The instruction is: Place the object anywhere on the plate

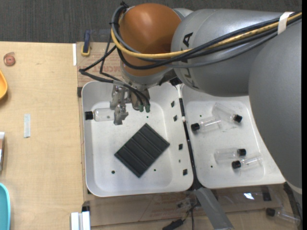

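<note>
While the grey arm (230, 47) with its orange band (146, 30) reaches across from the right, we see its gripper (125, 110) hanging over the far part of the left bin (96, 176), just beyond the dark ribbed plate (142, 149). We cannot tell whether the fingers are apart or together; they blur into the mechanism from this angle. We see nothing clearly between them.

Beside the gripper, on the side away from the right bin, a clear vial (100, 114) with a black cap lies on the left bin's floor close to the wall. It sits apart from the plate, beyond the plate's far-left corner, and appears close to the gripper's tip without our being able to say it touches.

The plate lies flat and turned diamond-wise near the middle of the left bin.

Past the plate, in the right bin (268, 176), we count four more clear vials with black caps: one (206, 125) near the divider, one (227, 114) farther back, and two (230, 154) (247, 163) lying close together nearer the front.
</note>
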You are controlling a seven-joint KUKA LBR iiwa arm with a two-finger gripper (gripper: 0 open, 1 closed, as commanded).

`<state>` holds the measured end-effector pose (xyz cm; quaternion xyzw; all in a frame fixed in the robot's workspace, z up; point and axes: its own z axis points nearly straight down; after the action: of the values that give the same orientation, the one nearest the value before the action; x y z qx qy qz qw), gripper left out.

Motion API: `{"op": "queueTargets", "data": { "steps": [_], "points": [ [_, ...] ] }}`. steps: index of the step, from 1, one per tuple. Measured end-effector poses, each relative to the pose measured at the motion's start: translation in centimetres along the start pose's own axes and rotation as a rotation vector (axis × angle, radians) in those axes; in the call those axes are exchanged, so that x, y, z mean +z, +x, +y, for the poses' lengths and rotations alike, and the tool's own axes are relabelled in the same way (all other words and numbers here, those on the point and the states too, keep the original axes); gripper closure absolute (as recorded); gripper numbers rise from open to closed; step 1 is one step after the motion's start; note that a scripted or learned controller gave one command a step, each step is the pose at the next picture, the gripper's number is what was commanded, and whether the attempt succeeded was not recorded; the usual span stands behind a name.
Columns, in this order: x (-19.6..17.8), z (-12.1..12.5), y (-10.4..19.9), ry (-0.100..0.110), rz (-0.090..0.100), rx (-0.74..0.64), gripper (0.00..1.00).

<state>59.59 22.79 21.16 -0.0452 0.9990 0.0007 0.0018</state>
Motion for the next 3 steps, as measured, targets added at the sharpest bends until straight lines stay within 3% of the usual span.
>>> {"op": "queueTargets", "data": {
  "steps": [1,2,3],
  "points": [
    [-5.1,-3.4,5.1,0.001,0.002,-0.079,1.00],
    [-5.1,-3.4,5.1,0.000,0.002,-0.079,0.00],
    [-7.0,-2.8,0.1,0.002,0.001,0.411,0.00]
  ]
}}
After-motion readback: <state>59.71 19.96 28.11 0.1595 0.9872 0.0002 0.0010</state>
